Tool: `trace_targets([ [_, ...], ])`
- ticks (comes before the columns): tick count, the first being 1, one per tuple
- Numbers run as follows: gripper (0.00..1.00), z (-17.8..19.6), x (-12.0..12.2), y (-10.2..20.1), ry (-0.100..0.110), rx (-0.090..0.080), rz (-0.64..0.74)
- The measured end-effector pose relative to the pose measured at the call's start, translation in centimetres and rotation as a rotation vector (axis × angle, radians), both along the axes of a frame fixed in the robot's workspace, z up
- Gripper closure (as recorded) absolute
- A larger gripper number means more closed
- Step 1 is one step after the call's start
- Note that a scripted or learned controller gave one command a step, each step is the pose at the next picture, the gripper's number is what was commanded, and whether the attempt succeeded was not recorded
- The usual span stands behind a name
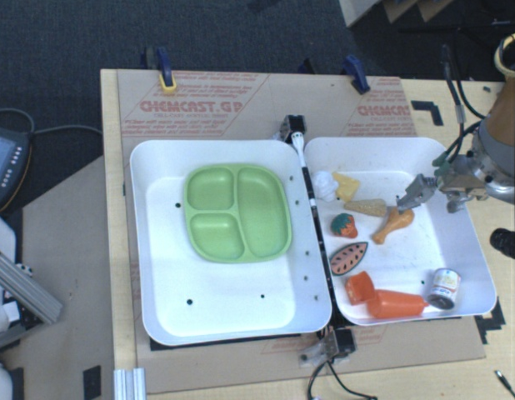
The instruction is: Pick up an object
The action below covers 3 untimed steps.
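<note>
Claw reaches leftward, low over the chicken drumstick; grip unclear.

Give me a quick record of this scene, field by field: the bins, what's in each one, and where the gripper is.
left bin: holds a green divided plate
right bin: holds small toy foods and a can
items in right bin: yellow wedge, drumstick, strawberry, oval seeded slice, orange carrot, small can
gripper: over the right bin, close above the drumstick
arm: enters from the right side of the view
grasp: nothing seen between the fingers
</note>
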<state>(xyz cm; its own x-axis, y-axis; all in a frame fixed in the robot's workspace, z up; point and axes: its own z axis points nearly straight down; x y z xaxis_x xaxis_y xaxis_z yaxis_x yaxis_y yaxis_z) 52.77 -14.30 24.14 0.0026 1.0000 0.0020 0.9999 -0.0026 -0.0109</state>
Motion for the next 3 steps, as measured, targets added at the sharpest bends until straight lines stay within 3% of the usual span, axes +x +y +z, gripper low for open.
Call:
trace_targets([
  [1, 0.0, 0.6, 0.2, 0.0, -0.012, -0.002, 0.003],
  [3, 0.0, -8.5, 0.6, 0.8, -0.005, 0.0, 0.002],
])
